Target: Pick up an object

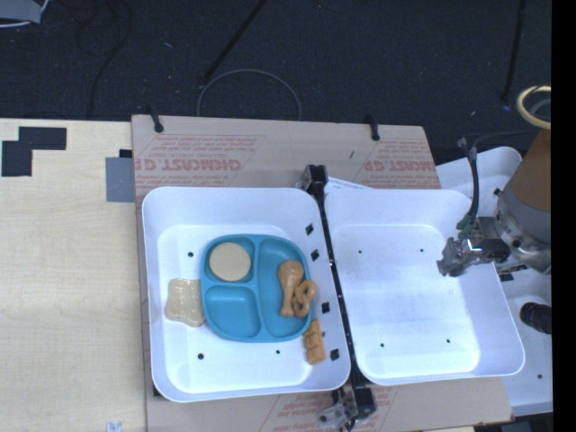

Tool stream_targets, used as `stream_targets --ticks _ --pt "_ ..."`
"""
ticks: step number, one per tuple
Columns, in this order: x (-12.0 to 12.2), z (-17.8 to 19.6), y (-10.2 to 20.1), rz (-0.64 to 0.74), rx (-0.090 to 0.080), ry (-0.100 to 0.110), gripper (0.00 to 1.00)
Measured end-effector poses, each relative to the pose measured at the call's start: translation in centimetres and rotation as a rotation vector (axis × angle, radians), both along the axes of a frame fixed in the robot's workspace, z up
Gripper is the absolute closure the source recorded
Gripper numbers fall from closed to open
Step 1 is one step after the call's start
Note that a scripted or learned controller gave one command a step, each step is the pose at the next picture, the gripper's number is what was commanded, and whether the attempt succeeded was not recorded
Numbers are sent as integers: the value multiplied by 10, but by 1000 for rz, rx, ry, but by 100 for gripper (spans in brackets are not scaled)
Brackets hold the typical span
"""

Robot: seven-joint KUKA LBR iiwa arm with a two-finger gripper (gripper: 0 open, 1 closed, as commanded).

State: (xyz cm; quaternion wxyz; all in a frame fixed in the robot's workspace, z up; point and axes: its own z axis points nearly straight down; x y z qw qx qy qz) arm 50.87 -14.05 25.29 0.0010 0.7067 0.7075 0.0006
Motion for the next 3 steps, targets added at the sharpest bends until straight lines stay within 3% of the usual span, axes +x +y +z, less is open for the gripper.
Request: stream_targets --ticks 1,3 --pt "11 -2 54 3 2 4 100" --pt "9 -29 164 3 3 8 100"
